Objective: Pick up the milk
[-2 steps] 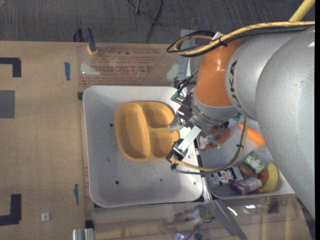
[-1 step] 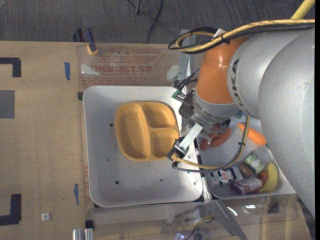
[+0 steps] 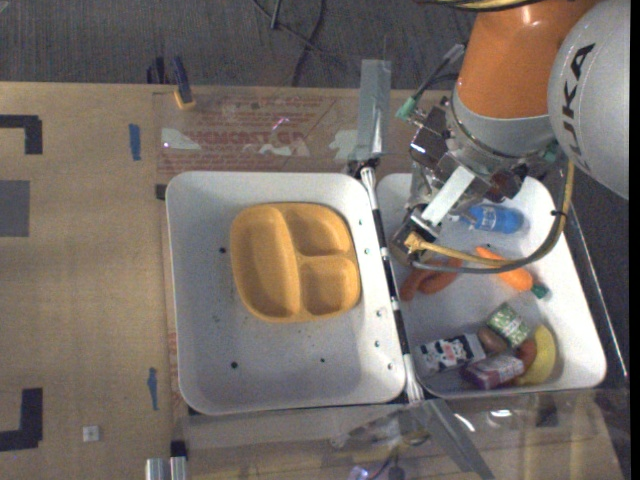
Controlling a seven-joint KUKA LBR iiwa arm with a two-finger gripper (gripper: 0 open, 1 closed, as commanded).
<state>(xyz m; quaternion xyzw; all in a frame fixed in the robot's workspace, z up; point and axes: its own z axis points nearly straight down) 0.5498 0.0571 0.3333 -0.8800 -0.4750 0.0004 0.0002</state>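
Bench [image 3: 80,268]: wooden surface with blue tape strips and black corner marks along its left side.
Left bin [image 3: 200,348]: shallow, white, square; it carries a yellow divided plate [image 3: 295,261] with three compartments, lying slightly above the bin's centre.
Right bin [image 3: 580,338]: white, just beside the left bin, their walls meeting along a central seam.
Gripper [image 3: 418,230]: low over the upper left part of the right bin, near the seam; from this angle it cannot be told whether the jaws are apart or closed, and nothing is seen between them.
Arm [image 3: 520,38]: grey, with an orange band, reaching in from the upper right.
Milk [image 3: 447,352]: small white and dark carton lying on its side near the bin's front wall, well apart from the gripper.
Neighbours: purple carton [image 3: 492,371], green box [image 3: 508,323], banana [image 3: 543,358].
Further back: carrot [image 3: 505,268], blue-labelled bottle [image 3: 492,218].
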